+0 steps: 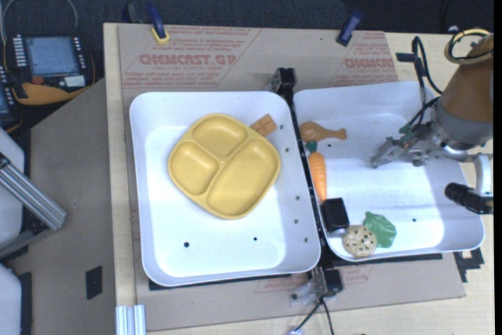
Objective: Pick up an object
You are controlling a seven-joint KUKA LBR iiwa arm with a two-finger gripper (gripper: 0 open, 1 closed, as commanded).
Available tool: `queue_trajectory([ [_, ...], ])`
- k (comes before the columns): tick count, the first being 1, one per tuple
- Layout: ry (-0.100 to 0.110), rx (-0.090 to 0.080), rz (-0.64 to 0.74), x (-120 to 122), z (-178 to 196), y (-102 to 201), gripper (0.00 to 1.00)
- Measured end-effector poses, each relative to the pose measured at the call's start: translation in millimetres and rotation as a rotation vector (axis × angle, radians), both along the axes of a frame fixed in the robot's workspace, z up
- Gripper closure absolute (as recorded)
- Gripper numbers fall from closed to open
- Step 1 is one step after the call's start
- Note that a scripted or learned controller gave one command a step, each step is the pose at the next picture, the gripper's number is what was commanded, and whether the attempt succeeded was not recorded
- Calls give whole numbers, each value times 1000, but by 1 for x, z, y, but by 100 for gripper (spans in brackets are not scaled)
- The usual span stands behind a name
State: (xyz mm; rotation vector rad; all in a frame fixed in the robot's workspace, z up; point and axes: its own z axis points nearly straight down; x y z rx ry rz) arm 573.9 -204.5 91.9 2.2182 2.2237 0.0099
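Taking each bin as a clock face with twelve at its far rim, the nearest things lie in the right bin (408, 251) at about seven o'clock. A round speckled cookie (360, 241) sits against the near rim, and a green leafy piece (381, 227) touches it on its two o'clock side. Just beyond them, at about eight o'clock, a small black block (335, 213) rests near the bin's left wall. Farther on along that wall, at about nine o'clock, an orange carrot (317, 175) lies lengthwise, its green top toward twelve. At about ten o'clock a tan drumstick (320, 132) lies crosswise just past the carrot's top. The gripper (386, 154) hangs over bare white floor near the middle of this bin, on the end of the grey arm (463, 118), which enters from three o'clock. It is well apart from every object, and whether it is released or clenched cannot be told from this view. In the left bin (157, 231) a yellow divided plate (225, 165) fills the centre and far half. A small orange-brown block (263, 125) touches the plate's rim at about one o'clock. Both bins rest on a tan sheet (118, 169) printed with red lettering. Beyond them, two blue clamps (159, 26) grip the sheet's far edge at about eleven and one o'clock.
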Motion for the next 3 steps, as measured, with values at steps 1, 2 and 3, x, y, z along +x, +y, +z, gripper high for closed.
queue_trajectory([
  [1,-15,-4,2,4,16,0,100],
  [2,0,-7,-2,0,65,-9,100],
  [3,-2,-7,-2,2,109,-13,100],
])
